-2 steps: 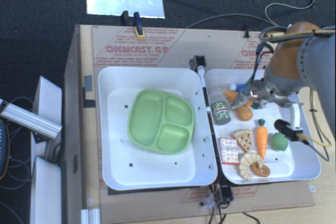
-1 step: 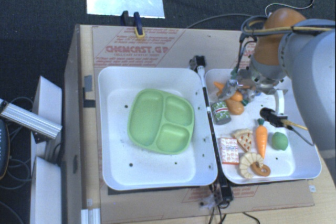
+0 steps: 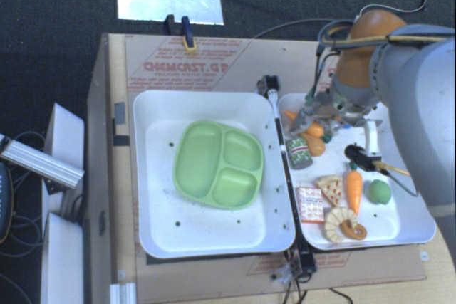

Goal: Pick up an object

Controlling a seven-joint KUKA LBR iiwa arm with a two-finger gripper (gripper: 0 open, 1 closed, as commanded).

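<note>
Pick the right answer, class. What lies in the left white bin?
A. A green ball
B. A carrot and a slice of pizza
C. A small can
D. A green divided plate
D: the green divided plate lies alone in the left bin, while the carrot, pizza slice, green ball and small can all sit in the right bin.

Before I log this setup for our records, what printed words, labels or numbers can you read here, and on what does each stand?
"CHEMCAST GP": red print on the brown sheet behind the left bin; the smaller red lines around it are blurred.
Small red-and-white packet in the right bin: print too small to read.
Small can: label unreadable.
</note>
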